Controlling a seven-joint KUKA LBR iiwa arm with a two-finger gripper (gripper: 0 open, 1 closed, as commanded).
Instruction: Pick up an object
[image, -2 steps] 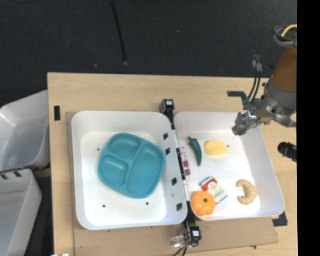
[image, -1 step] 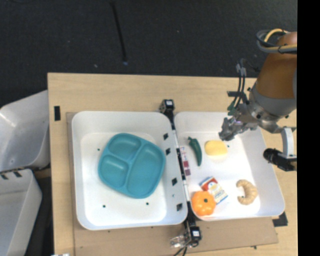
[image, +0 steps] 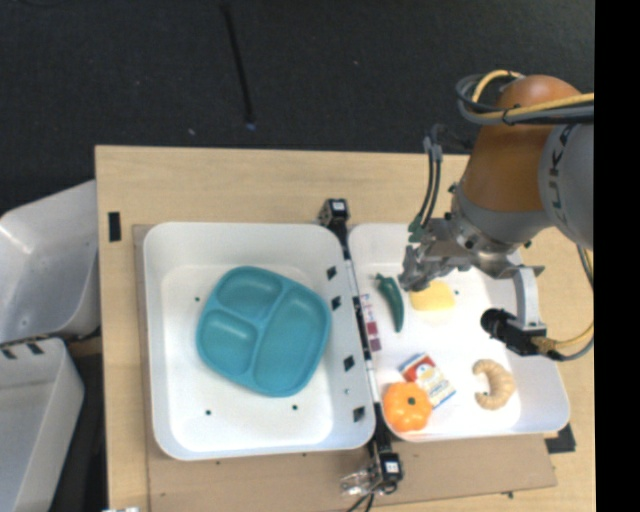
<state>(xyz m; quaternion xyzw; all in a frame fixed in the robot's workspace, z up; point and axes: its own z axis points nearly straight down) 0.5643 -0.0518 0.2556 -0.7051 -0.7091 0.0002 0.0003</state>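
Note:
In the right bin lie a yellow item, a green pepper-like piece, a small red and white carton, an orange pumpkin-shaped toy and a tan croissant-shaped toy. My gripper hangs low over the bin's upper left part, its tip just left of and above the yellow item and right of the green piece. The wrist body hides the fingers, so their state and any contact with the yellow item stay hidden.
The left bin holds a teal divided plate. A divider with black clips runs between the bins. A black fitting with cable sits at the right bin's right side. White objects stand off the bench at left.

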